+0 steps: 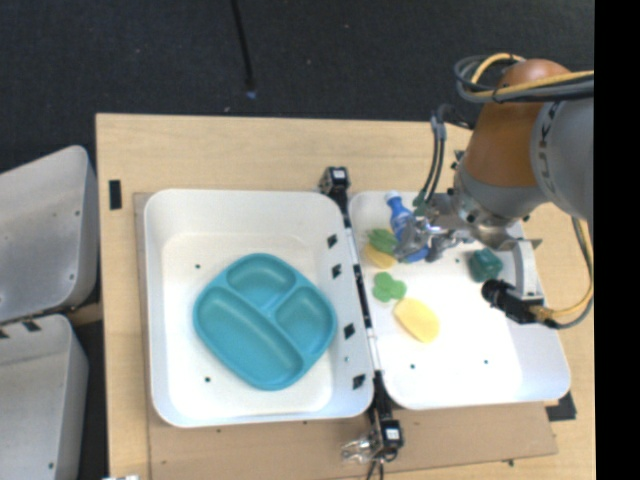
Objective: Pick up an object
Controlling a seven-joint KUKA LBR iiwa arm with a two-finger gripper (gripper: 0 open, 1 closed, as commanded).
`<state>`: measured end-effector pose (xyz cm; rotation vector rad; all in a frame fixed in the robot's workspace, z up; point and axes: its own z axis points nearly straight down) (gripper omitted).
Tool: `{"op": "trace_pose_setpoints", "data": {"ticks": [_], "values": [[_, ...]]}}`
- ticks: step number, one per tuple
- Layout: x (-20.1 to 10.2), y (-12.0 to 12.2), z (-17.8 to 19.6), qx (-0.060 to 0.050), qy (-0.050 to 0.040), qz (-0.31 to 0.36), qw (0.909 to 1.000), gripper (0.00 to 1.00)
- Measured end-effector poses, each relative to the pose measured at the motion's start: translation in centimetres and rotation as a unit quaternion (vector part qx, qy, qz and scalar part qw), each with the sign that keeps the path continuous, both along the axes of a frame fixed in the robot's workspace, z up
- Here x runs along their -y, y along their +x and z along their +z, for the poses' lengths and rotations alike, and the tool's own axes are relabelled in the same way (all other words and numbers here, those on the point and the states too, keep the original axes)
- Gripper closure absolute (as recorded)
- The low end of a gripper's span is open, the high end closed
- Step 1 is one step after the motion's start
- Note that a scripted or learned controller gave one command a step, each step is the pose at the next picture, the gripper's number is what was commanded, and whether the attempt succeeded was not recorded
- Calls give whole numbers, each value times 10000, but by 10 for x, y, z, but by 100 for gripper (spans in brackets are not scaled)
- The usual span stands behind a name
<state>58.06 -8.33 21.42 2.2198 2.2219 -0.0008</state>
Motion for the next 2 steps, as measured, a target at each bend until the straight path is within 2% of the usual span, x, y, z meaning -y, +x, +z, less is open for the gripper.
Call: {"op": "trace_pose_setpoints", "data": {"ticks": [1, 2], "values": [[-50, 15, -4, 5, 2, 6, 10000, 100], [-98, 27, 13, 3, 5, 7, 10000, 100]]}}
